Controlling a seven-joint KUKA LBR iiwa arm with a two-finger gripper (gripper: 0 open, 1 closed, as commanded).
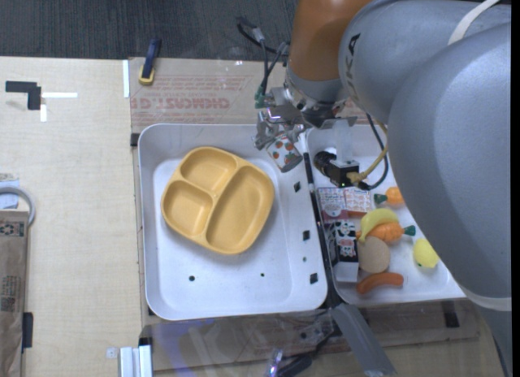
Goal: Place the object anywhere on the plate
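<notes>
A grey KUKA arm (431, 123) with an orange band (325, 26) reaches across from the right and dominates the bench, its bulk covering much of the right-hand bin (439, 286), where toy food lies heaped: a banana (375, 219), a brown round piece (374, 255), a red sausage shape (380, 283), a lemon (425, 253) and printed cartons (345, 202). The left-hand bin (227, 286) carries the task's target, a yellow three-compartment plate (218, 198), lying flat toward the bin's upper half with bare white floor below it. At the arm's tip the gripper (275, 141) hangs over the upper right corner of the left bin, just beside the divider between the bins. Below its metal fingers sits a small white object with red-orange dots (284, 154), apparently pinched there, so the claw looks closed narrowly on this piece, though the contact itself is too small to read with certainty. The object is thus just beside the plate's upper right rim, near but not yet above it. From here the job seems simple: carry the piece leftward and slightly toward the bin's middle until it is squarely over the large right compartment, lower close to the surface before letting go, and release cleanly so the light piece does not bounce or skid off the sloped rim.
</notes>
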